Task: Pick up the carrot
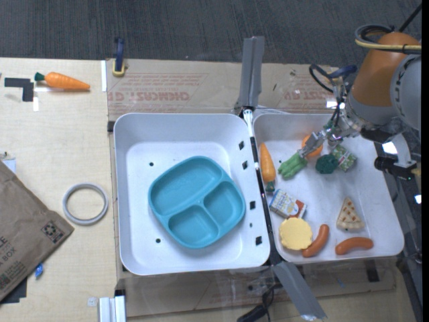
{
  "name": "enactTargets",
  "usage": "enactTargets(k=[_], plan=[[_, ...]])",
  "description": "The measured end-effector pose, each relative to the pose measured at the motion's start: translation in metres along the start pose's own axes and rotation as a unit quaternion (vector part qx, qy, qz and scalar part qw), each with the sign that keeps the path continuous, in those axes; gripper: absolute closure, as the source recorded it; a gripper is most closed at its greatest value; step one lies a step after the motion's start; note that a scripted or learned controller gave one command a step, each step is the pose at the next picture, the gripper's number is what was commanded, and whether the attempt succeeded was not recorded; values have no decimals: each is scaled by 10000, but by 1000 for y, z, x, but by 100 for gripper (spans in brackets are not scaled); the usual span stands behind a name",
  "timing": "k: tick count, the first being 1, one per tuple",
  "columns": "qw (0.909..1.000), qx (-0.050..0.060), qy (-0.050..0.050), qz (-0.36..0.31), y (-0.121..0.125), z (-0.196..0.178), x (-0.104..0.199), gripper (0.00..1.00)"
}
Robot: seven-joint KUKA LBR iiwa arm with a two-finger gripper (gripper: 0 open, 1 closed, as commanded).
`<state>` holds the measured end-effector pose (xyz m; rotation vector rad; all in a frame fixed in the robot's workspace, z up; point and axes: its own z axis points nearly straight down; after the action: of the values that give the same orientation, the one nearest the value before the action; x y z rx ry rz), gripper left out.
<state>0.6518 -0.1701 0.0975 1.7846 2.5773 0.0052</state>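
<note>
Near edge, right bin (395,237): two sausages, one (315,241) leaning on a yellow disc (295,233), the other (353,245) lying crosswise near the right wall. Just behind them are a wedge-shaped slice (348,215) and a small carton (287,204); its print is too small to read.

Left bin (127,180): a blue divided plate (196,201) sits about the middle, with bare white floor all round it.

Bench to the left: a grey ring (85,202) and a brown cardboard box (23,237) at the frame edge, with "BOX" legible on it.

Carrot (267,162): in the right bin, tight against the left wall next to the divider between the bins. Long axis runs near-to-far along that wall. Which end is the tip cannot be told. Open floor on its right side; wall on its left.

Further back: a green piece (292,165) and a dark green floret (326,164), close under the gripper (320,141). The gripper is over the far middle of the right bin, apart from the carrot. A bit of orange shows at it; whether the grip is clenched or released cannot be told.

Far: a cardboard sheet (181,86) with red print, upside down and only partly readable. A second carrot (64,81) lies on the bench at far left, green end left, tip right, with open bench around it.
</note>
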Motion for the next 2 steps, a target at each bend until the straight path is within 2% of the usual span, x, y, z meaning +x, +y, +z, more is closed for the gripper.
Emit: enactTargets(k=[1, 2], plan=[[9981, 25, 2, 613, -2, -48, 9, 0], [9974, 34, 5, 717, -5, 5, -11, 0]])
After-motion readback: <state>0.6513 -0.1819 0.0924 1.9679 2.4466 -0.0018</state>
